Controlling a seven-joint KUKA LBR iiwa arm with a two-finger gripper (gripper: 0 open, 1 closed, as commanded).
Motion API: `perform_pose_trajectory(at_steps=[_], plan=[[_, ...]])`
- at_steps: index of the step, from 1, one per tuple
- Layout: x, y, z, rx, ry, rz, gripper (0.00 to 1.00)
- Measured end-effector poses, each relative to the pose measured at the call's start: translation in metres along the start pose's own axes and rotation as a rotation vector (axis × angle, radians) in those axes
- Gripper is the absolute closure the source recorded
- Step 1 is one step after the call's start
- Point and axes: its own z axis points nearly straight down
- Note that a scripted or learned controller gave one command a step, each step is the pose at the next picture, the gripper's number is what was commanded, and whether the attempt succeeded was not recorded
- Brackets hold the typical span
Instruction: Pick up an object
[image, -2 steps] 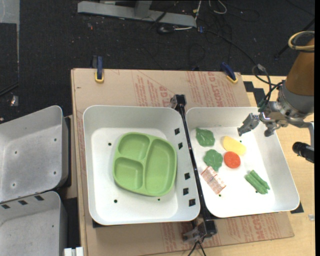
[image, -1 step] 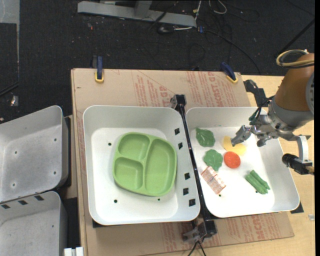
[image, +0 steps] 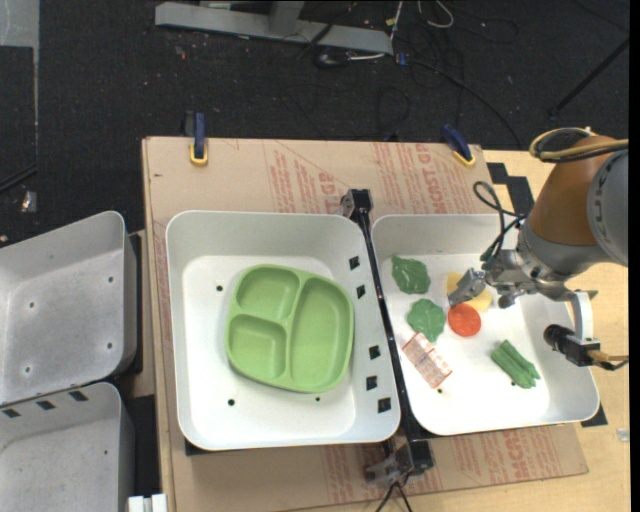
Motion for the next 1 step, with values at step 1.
perform_pose_trajectory(at_steps=[1], plan=[[-0.0002, 0.0016, -0.0139, -0.006, -0.002, -0.001, 1.00]])
